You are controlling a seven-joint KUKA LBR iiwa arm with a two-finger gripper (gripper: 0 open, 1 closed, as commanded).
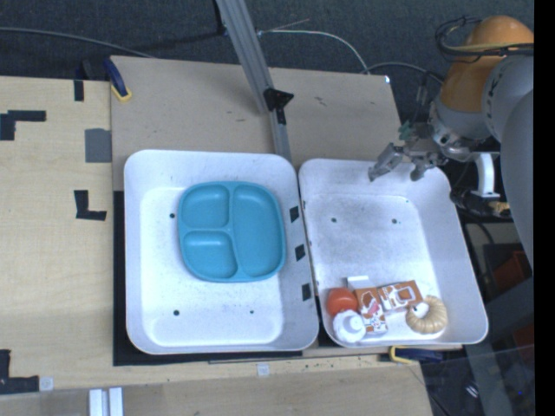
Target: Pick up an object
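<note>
Presently I note, nearest, the right bin's (451,232) front corner holding a red-and-white carton (388,306), orange ball (340,301), white bottle (349,327) and tan ring (427,315). Left bin (139,258) carries a blue divided plate (231,231). Farther, end effector (399,168) over the right bin's back rim, fingers apart, nothing between. Beyond the tan bench (182,102), dark carpet (95,7).

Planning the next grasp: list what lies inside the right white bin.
Clustered at the near end of the right shallow white bin: an orange round object, a white round object, a red-and-white flat packet and a tan ring-shaped pastry. Anything beneath the packet is covered.
</note>
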